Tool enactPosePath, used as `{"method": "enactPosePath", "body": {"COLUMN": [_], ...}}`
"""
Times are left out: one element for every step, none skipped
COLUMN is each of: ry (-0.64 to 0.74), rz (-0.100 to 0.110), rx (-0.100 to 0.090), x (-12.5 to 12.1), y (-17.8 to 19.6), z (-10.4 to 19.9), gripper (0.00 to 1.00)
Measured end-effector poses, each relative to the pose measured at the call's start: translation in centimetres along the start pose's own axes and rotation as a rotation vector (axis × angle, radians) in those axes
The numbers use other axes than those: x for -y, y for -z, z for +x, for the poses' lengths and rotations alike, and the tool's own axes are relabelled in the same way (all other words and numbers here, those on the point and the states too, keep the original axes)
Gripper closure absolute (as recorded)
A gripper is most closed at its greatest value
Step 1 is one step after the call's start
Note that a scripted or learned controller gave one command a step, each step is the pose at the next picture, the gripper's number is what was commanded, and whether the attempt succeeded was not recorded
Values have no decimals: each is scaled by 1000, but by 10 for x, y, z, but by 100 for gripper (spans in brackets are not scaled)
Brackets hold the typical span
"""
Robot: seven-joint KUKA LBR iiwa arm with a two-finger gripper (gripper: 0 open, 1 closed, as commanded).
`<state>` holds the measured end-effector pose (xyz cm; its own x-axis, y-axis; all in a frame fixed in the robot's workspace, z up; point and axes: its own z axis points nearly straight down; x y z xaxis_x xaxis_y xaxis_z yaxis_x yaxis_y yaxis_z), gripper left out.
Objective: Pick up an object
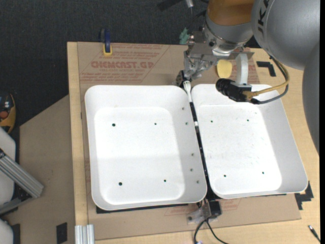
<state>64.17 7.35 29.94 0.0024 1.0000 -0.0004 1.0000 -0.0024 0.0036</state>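
Observation:
My gripper (192,71) hangs below the grey wrist with its orange band, over the back edge of the bench where the two bins meet. Just to its right is a small pale yellow object (224,68), partly hidden by the wrist and a white bracket. It lies beyond the back rim of the right bin (284,136). Whether the object rests on the bench or is lifted cannot be told. It is beside the gripper, not in it.
The left bin (94,136) and the right bin lie side by side on a brown board (127,60). A black cable (234,91) hangs from the wrist over the right bin's back rim. A blue-yellow clamp (106,42) stands at the board's back left.

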Motion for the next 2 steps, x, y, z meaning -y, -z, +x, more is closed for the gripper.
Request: {"method": "enactPosePath", "body": {"ry": [1, -6], "rz": [-1, -6], "rx": [0, 3], "x": [6, 7], "y": [21, 91], "z": [-14, -119], "gripper": [100, 100]}}
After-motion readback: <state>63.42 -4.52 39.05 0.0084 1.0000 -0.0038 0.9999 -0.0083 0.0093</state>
